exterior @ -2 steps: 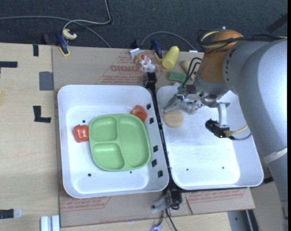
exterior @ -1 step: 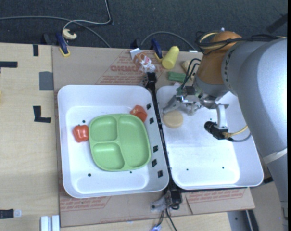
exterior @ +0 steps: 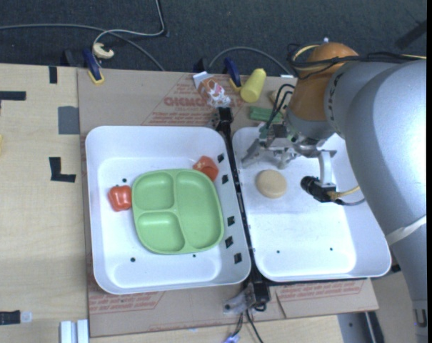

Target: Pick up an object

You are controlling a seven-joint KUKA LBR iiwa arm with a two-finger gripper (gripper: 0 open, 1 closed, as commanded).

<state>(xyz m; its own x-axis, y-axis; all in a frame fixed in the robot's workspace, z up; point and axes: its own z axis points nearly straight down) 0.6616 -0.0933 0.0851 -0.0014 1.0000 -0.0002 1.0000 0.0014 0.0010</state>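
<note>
End effector [exterior: 274, 151] above tan round object [exterior: 272, 184], fingers perhaps hidden.

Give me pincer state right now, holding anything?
Pincer: low in the right white bin, just above the round tan biscuit-like object; open or closed cannot be told, nothing visibly held.

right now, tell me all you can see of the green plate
The green plate is a rounded-square tray with three compartments, two smaller and one larger, matte like plastic. It lies flat in the left bin, turned slightly askew. An orange piece sits at its left edge and a red piece at its upper right corner. Its compartments hold nothing.
</note>
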